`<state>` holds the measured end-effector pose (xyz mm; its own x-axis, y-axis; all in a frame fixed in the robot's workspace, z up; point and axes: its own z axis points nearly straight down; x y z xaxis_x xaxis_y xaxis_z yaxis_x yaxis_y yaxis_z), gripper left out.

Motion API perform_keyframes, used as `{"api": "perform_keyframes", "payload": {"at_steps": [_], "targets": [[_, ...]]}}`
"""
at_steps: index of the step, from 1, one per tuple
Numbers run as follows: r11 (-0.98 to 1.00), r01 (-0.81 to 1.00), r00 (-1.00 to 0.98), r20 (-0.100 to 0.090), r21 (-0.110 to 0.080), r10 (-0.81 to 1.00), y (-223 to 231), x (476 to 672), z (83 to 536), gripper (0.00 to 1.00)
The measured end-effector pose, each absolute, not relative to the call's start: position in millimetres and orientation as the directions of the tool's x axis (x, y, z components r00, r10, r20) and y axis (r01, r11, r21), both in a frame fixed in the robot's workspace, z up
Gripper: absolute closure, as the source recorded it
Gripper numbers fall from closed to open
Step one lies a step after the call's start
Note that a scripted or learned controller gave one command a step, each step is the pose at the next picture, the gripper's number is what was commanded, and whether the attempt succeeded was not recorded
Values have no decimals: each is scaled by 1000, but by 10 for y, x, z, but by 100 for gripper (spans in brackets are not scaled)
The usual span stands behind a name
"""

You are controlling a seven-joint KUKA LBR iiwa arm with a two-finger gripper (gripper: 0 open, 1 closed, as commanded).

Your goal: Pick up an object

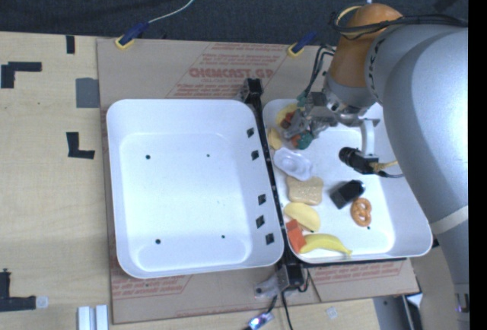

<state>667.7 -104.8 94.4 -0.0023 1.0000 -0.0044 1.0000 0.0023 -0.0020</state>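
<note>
Claw (303, 125) is low in right bin (396, 241), over items at its far-left corner. Can't tell if it's apart or clamped, so pick prob. not done yet; lift remains.

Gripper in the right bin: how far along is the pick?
Done: the arm has reached in, and the gripper is low at the far left corner of the right bin, among small items there. In hand: nothing can be confirmed; the view doesn't show an object between its fingers. Left: grasp and lift. The banana, pretzel, bread slice and black block lie untouched.
</note>
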Motion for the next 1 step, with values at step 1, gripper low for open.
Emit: {"api": "perform_keyframes", "payload": {"at_steps": [1], "targets": [[9,1000,-9,4,3,1000,-67,6268,1899,100]]}}
